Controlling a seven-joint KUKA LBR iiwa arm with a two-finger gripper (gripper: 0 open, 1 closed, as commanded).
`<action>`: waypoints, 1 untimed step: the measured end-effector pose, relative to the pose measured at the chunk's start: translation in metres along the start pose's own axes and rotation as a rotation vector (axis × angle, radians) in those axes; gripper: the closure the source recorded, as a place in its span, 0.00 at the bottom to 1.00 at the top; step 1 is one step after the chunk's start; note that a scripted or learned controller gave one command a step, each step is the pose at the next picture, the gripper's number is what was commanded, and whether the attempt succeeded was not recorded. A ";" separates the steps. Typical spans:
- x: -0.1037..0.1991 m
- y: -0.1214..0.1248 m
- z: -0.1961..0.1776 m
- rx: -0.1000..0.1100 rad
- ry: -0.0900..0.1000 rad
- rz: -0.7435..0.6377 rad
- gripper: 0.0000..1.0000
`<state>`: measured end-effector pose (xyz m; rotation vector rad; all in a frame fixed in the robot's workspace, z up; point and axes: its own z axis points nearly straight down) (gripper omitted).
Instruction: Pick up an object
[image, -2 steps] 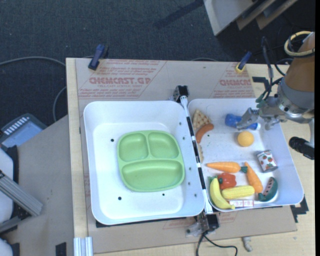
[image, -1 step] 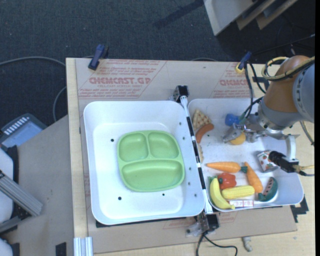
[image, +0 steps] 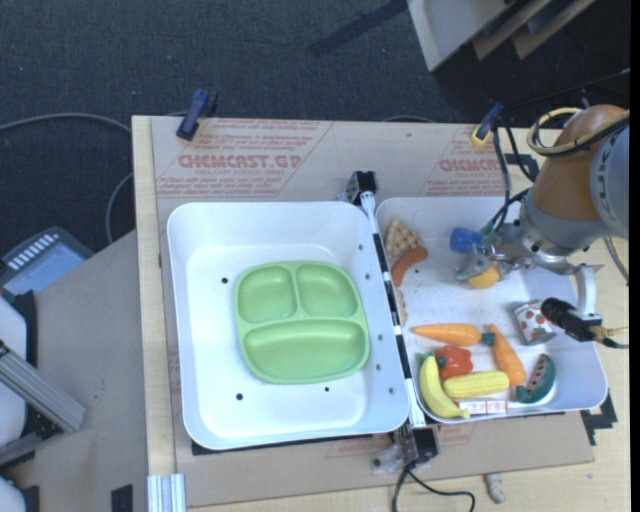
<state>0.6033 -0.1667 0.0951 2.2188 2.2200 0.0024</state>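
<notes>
You have the bench (image: 250, 150) under everything, with printed brown sheeting on top and two white bins side by side on it. The left bin (image: 200, 245) holds one thing, a green divided plate (image: 300, 322), lying flat near its middle. The right bin (image: 440, 298) is the crowded one. The arm (image: 575, 190) comes in from the right and bends down over that bin's far half, cut off at the frame edge.

The gripper (image: 478, 268) sits low over the bin floor, and a small yellow piece (image: 487, 280) lies right at its tip. You cannot tell how far open the gripper is, nor whether it has hold of the yellow piece, because the wrist covers that spot. A blue piece (image: 463, 239) lies just beside the gripper on its far side, partly hidden by it.

Along the wall nearest the left bin you see a waffle (image: 402, 238) and, touching it, a sausage (image: 408, 264). The near half is packed: a carrot (image: 450, 333) lies across the bin, a second carrot (image: 508, 358) slants beside it, and below them a banana (image: 433, 385), a corn cob (image: 476, 383) and a red pepper (image: 455, 360) are bunched together. A watermelon slice (image: 538, 380) sits in the near right corner. A small printed pack (image: 528, 318) lies near the arm; its print is too small to read
</notes>
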 end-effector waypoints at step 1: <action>0.126 -0.003 -0.090 0.002 0.002 -0.001 1.00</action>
